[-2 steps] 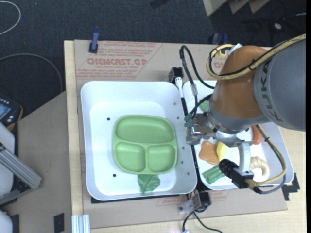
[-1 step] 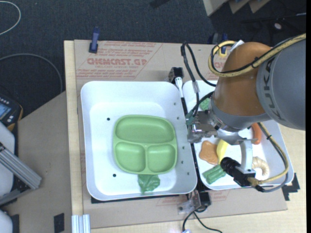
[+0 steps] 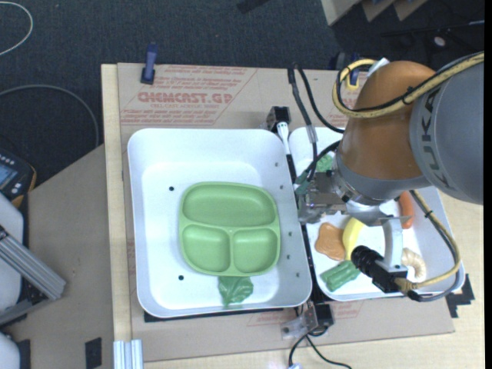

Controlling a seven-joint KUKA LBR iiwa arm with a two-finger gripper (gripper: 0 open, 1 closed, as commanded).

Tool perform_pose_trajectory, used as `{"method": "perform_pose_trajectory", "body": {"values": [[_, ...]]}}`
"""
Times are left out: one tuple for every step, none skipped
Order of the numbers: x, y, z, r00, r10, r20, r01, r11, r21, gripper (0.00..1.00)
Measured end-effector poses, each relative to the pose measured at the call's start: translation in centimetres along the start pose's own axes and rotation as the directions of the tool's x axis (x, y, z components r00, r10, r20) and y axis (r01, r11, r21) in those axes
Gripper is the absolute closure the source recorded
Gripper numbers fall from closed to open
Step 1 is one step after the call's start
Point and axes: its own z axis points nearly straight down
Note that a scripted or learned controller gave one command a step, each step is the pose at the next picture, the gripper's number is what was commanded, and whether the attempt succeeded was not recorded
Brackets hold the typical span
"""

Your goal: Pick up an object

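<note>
The stuff to grab is all in the right bin [image 3: 369,294], lower right of the frame. There's a flat orange piece [image 3: 329,241] with a yellow item [image 3: 354,233] right beside it on its right, close enough that they look like they touch. Just below those sits a green block [image 3: 338,275] near the bin's bottom edge. Farther right there's a beige piece [image 3: 413,261], and above that a thin orange-red stick [image 3: 406,210] poking out from under the arm. A small green bit [image 3: 324,162] also peeks out at the arm's left edge, higher up in that bin.

The arm's big orange band [image 3: 384,121] hangs right over the bin and covers a good chunk of it. The gripper [image 3: 327,200] sits underneath, just above the orange piece in the frame, by the divide between the two bins. Honestly can't tell whether it's released or clenched, and nothing visibly sits in it.

The left bin [image 3: 146,206] fills the middle of the frame and holds a green divided plate [image 3: 229,227], with a crumpled green leafy thing [image 3: 234,289] just below it, touching the plate's bottom edge. Both bins rest on a cardboard sheet [image 3: 184,97] with red print, and there's a blue clip [image 3: 148,64] at its upper left corner.
</note>
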Motion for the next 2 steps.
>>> {"method": "perform_pose_trajectory", "body": {"values": [[0.0, 0.0, -1.0, 1.000, 0.000, 0.000, 0.000, 1.000, -0.001, 1.00], [-4.1, -0.5, 5.2, 1.000, 0.004, 0.002, -0.004, 1.000, 0.013, 1.00]]}}
